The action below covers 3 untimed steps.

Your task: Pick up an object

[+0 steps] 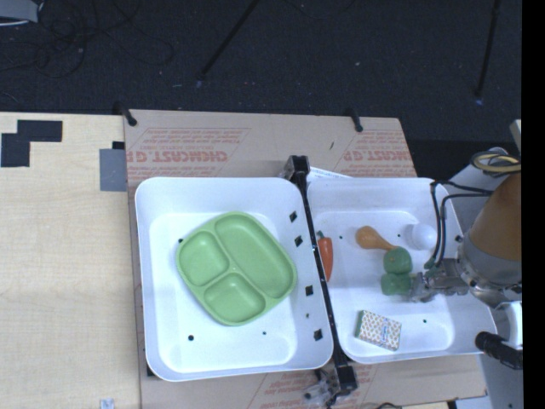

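Note:
The right bin [443,335] holds several small objects. A tan spoon-shaped piece [373,239] lies near its middle, with a white ball [421,234] to its right. Two green lumps sit below them: the upper one [397,261] and the lower one [392,284]. An orange carrot-like piece [325,257] lies against the bin's left wall. A small patterned box [378,330] rests near the front. My gripper [420,287] reaches in from the right, low in the bin, right beside the lower green lump and touching or nearly touching it.
The left bin [162,313] holds a green divided plate [235,267]. A black divider with clips [311,271] runs between the bins. The grey arm with its orange band [502,228] and its cables stand over the right bin's right wall. Cardboard lies under both bins.

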Motion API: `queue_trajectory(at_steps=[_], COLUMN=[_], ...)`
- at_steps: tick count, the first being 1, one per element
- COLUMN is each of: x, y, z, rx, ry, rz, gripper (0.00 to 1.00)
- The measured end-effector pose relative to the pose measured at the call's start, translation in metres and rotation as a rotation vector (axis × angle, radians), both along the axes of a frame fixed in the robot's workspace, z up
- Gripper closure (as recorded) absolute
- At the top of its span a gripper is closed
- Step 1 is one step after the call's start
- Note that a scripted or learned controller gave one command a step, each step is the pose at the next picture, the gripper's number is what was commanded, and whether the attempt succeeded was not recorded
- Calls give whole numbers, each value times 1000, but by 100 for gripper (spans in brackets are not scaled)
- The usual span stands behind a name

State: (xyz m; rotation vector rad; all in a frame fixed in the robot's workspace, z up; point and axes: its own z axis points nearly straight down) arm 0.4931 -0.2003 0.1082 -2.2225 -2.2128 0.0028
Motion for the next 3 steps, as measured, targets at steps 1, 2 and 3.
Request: queue_trajectory(at_steps=[1,2,3], x=[8,8,25], y=[-6,-6,44], z=[57,97,108], rx=[-3,-2,-2], ry=[-6,-4,-4], rz=[5,6,8], gripper=[100,100,100])
